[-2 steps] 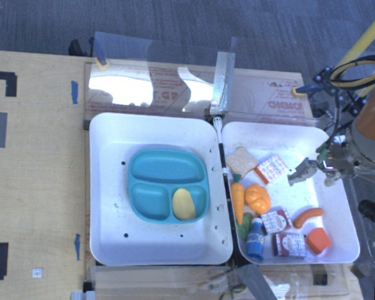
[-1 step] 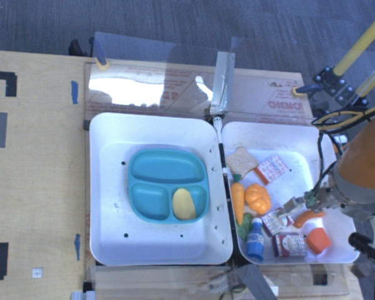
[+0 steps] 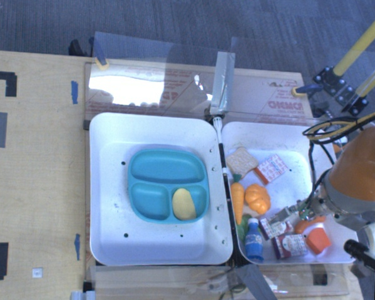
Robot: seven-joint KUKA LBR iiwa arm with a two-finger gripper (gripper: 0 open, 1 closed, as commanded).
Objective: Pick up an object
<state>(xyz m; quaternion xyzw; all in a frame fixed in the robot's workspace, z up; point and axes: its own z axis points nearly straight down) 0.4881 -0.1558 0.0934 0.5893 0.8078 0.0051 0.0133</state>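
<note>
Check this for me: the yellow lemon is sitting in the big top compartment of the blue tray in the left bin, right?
Not quite. The camera view shows the yellow lemon in the lower right compartment of the blue tray, not the big top one. The tray does sit in the left bin.

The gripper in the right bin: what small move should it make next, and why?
Probably a short descent onto the red-and-white packet. The gripper sits low in the right bin, right over that packet, among crowded items: blue bottle, orange fruit. Nothing visibly held.
</note>
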